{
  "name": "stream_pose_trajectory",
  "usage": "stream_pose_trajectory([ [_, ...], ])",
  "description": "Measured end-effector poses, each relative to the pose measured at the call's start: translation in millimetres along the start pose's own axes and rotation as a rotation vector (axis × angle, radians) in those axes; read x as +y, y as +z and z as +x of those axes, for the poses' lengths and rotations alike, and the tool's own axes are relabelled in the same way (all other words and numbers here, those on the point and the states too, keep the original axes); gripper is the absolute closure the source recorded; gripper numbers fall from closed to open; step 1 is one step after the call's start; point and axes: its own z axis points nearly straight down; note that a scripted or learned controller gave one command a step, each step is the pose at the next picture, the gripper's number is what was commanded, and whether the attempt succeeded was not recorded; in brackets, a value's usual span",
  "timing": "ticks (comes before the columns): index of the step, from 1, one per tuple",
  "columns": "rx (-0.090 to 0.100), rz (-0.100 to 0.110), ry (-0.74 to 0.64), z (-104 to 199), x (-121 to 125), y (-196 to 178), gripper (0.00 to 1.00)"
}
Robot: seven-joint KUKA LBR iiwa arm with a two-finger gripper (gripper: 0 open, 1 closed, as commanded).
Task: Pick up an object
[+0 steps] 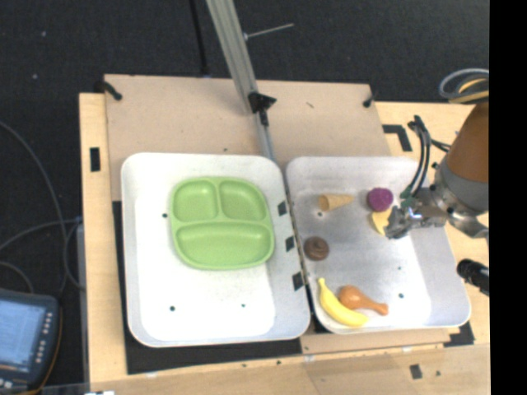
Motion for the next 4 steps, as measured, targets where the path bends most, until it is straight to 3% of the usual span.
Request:
stream_pose_trajectory([
  [3,0.005,0.005,-0.006,177,7,-2,1.0],
  [4,0.005,0.005,-0.006,234,19,-19,1.0],
])
